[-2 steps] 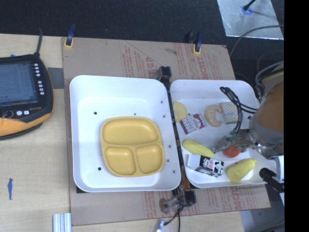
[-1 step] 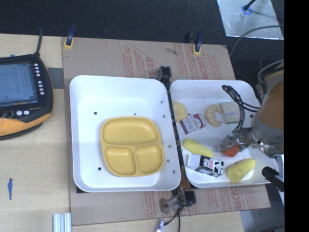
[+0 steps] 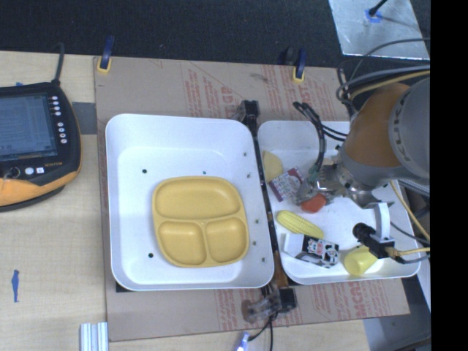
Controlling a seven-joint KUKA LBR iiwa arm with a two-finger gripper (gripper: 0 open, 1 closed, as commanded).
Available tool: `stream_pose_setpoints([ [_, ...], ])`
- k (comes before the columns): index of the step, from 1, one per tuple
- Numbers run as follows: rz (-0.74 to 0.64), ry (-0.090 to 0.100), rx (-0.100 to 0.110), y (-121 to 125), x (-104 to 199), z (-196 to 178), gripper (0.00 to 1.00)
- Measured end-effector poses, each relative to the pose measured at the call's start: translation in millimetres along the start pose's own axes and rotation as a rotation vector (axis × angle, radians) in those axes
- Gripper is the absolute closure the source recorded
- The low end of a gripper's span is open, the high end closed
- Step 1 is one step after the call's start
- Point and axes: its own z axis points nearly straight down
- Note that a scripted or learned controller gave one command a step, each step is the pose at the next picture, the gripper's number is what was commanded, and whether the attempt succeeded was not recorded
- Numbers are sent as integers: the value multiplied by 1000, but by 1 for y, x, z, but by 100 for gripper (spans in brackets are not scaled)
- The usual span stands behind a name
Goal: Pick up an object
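My gripper (image 3: pixel 313 190) is low in the right bin (image 3: pixel 333 134), reaching in from the right under the grey and orange arm. Right below it lies a small red object (image 3: pixel 313 204), touching or nearly touching it. Just to its left is a red and silver packet (image 3: pixel 284 185). A yellow corn cob (image 3: pixel 300 223) lies in front of the red object. A pale yellow round piece (image 3: pixel 272 165) rests against the bin's left wall. A small white and black box (image 3: pixel 315 251) and a yellow object (image 3: pixel 357 262) sit near the front edge.
The left bin (image 3: pixel 131 141) holds a yellow divided plate (image 3: pixel 199 219). A tablet-like pendant (image 3: pixel 33 141) lies on the bench at far left. Cables hang over the back of the right bin.
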Motion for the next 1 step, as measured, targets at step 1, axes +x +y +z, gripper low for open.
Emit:
stream_pose_setpoints([
  [1,3,2,-2,-37,81,-101,100],
])
